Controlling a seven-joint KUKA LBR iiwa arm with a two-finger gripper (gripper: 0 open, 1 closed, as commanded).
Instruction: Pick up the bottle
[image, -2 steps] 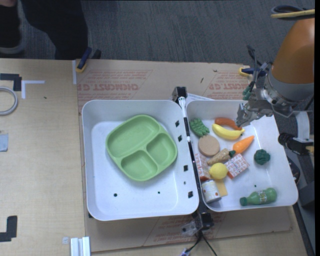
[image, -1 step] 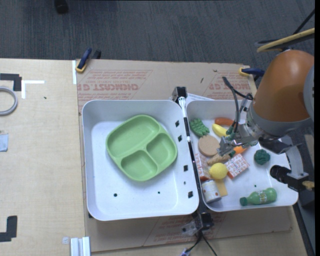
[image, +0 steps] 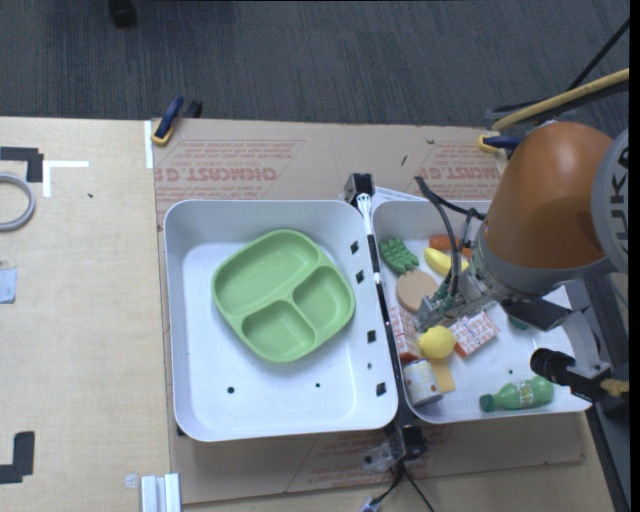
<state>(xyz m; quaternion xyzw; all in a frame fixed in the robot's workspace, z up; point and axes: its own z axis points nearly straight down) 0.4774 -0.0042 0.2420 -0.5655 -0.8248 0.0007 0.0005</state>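
Green bottle lying on its side near the front edge of the right bin, cap end pointing toward the middle of the counter, apart from the other items. Gripper lowered into the same bin, further back and toward the dividing wall, over the cluster of toy food; well apart from the bottle. Opening of the gripper: cannot tell, hidden by the wrist and the clutter beneath it. Nothing visibly held.

Around the gripper: a yellow lemon-like piece just in front, a tan round piece beside it, a green bumpy piece toward the back, a yellow and an orange piece near the rear wall, a red-patterned box close by. A small grey can near the front, by the divider.

In the left bin: a green three-compartment tray, set at a slant, roughly central.

Orange band of the arm above the right bin's far side.
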